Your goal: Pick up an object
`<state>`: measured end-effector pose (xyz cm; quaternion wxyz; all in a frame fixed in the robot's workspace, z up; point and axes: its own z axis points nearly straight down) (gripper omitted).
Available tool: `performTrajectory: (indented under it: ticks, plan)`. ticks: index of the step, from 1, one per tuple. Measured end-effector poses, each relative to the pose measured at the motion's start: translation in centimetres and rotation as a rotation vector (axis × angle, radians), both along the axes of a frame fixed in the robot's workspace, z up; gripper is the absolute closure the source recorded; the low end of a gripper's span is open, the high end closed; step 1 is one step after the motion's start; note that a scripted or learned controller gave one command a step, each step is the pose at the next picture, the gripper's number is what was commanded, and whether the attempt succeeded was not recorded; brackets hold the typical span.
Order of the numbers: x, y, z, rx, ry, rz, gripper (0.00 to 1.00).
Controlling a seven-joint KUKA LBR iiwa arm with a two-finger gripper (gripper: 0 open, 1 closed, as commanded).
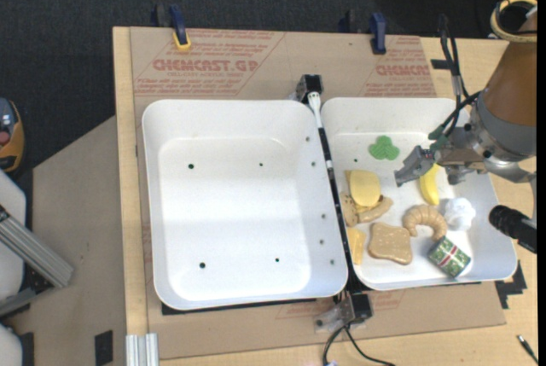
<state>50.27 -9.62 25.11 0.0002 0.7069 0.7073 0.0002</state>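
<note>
The gripper [418,168], jaws spread and holding nothing, is shown over the right bin [401,110] beside the banana [431,185] near its right edge, judged light, stiff, smooth plastic, best pinched across its narrow middle.

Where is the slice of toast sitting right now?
The toast slice lies in the right bin, near its front edge, below the yellow piece, with the croissant to its upper right and the green-and-red can further right.
</note>
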Motion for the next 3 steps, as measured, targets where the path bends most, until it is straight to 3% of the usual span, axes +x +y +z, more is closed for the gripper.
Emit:
performTrajectory:
  ticks: [1, 2, 3]
  plan:
    - [3.4, 7.2, -7.0, 0.003, 0.005, 0.006, 0.0]
    - [1.9, -3.1, -10.0, -0.003, 0.007, -0.011, 0.0]
    - [5.5, -1.5, -16.6, 0.003, -0.001, 0.001, 0.0]
